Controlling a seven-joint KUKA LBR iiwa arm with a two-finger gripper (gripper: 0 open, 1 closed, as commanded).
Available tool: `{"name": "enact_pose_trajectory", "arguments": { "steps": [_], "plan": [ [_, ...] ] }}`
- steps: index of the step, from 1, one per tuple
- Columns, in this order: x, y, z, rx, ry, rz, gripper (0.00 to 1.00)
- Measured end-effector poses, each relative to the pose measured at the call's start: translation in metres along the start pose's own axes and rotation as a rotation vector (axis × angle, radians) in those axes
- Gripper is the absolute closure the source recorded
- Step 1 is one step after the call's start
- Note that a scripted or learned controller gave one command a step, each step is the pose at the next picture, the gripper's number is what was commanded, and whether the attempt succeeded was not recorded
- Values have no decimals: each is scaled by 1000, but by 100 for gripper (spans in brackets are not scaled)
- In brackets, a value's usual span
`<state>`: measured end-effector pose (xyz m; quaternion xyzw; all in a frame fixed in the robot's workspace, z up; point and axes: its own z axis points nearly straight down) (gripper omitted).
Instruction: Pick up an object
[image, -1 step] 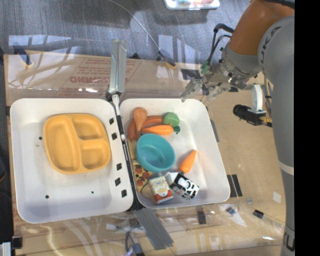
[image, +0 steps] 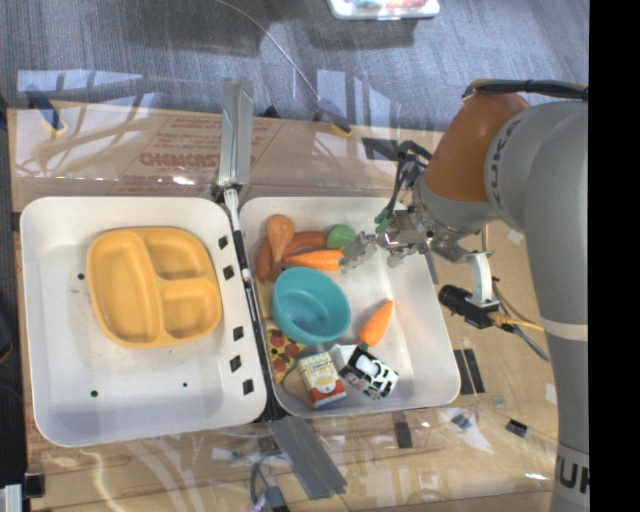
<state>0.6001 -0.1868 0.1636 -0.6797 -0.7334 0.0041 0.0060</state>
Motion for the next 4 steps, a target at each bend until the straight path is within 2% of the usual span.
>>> {"name": "enact_pose_trajectory", "arguments": {
  "steps": [1, 2, 3, 4],
  "plan": [
    [9, -1, -18, -10, -3, 71, 0],
    [20, 57, 72, -12, -2, 127, 0],
    [21, 57, 65, -6, -1, 120, 100],
    [98, 37, -29, -15, -3, -35, 100]
  ]
}}
